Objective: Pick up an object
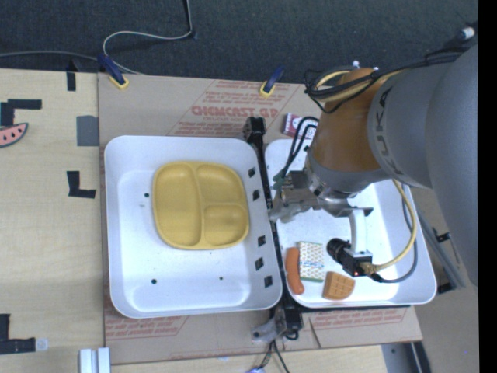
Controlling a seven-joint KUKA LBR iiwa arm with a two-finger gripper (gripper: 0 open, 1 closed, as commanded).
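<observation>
Arm (pixel 365 138) reaching in from right, over right bin (pixel 423 286) | fingers (pixel 289 202) low at that bin's left wall; open or closed cannot tell | sausage (pixel 293 270), checkered packet (pixel 311 260), waffle piece (pixel 338 286) at bin's near-left corner | yellow divided plate (pixel 200 205) in left bin (pixel 124 286)

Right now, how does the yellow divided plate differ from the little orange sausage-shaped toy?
The yellow divided plate lies in the left white bin; the orange sausage-shaped toy lies in the right white bin. The plate is far larger, broad and flat with three compartments; the sausage is small, narrow and rounded. The plate lies alone; the sausage lies right beside a chequered packet. Both rest flat, apart from the gripper.
</observation>
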